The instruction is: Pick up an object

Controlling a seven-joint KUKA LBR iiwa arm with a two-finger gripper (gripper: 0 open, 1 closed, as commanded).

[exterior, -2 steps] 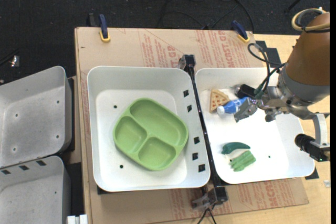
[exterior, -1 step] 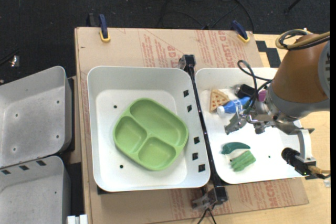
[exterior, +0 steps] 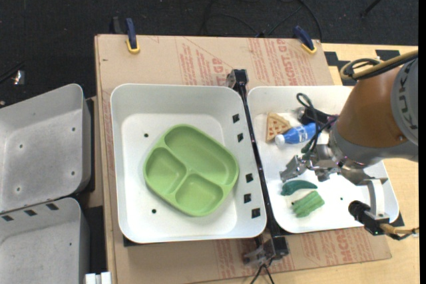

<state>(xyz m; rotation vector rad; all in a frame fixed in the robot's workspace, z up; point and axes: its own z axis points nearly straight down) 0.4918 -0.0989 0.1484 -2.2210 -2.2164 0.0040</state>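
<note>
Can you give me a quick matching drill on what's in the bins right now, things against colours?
Things:
1. divided plate in the left bin
2. bottle in the right bin
3. wedge-shaped piece by the right bin's far edge
4. band on the arm

Colours:
A. orange
B. blue and white
C. light green
D. tan

Pairs: 1-C, 2-B, 3-D, 4-A

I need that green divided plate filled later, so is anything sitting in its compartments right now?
Empty. The green plate lies flat in the left bin, and all three of its compartments show bare green surface.
</note>
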